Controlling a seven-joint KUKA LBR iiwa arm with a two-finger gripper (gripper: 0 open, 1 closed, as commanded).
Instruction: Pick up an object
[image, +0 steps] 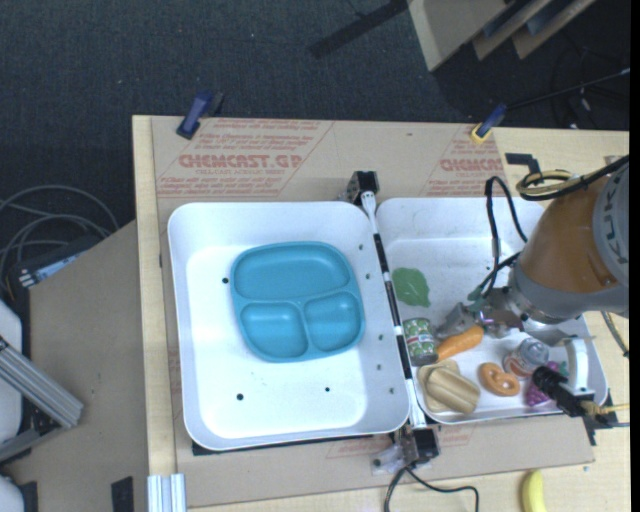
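Note:
The right bin (440, 225) holds several small objects. An orange carrot (459, 344) lies near its middle, with a small can (418, 340) just to its left. In front of these sit a tan bread roll (449, 388) and a brown pretzel (498, 379). Farther back lies a green leaf (411, 287). At the right are a clear round piece (531, 353) and a purple item (540, 396). My gripper (470, 316) hangs low over the bin, right above the carrot's far end. The arm (570, 255) covers the bin's right side.
A blue divided plate (297, 300) lies in the left bin (200, 300). The ridge between the bins (385, 290) runs just left of the can. A black cable (500, 215) loops over the back of the right bin. A yellow object (532, 492) lies on the bench front.

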